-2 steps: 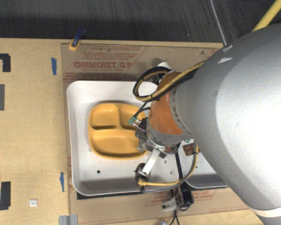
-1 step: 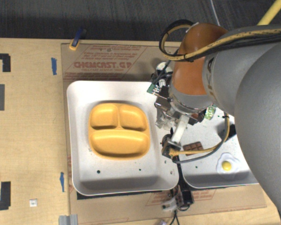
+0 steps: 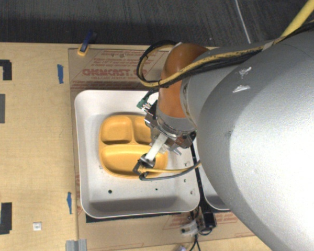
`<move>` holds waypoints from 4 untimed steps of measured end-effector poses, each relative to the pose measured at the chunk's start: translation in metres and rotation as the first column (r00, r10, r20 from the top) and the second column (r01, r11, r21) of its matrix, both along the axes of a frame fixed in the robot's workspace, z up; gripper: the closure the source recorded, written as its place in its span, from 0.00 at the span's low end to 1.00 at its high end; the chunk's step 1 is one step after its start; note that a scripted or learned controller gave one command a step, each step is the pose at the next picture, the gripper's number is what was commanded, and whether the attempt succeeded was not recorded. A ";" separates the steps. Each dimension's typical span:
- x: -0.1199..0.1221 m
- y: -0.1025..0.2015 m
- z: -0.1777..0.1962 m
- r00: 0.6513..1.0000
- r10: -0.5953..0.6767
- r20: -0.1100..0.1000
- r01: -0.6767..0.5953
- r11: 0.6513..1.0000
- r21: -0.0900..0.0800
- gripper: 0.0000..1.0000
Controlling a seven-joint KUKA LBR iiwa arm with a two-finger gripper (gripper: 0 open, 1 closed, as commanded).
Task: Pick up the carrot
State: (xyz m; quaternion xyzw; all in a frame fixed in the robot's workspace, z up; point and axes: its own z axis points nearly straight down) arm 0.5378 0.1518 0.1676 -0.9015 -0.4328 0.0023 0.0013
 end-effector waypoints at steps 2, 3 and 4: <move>0.038 -0.051 0.018 0.819 -0.574 0.005 0.574 0.819 0.000 1.00; -0.004 -0.060 0.075 0.799 -0.601 0.005 0.601 0.799 0.000 1.00; -0.042 -0.033 0.055 0.768 -0.640 0.003 0.640 0.768 -0.001 1.00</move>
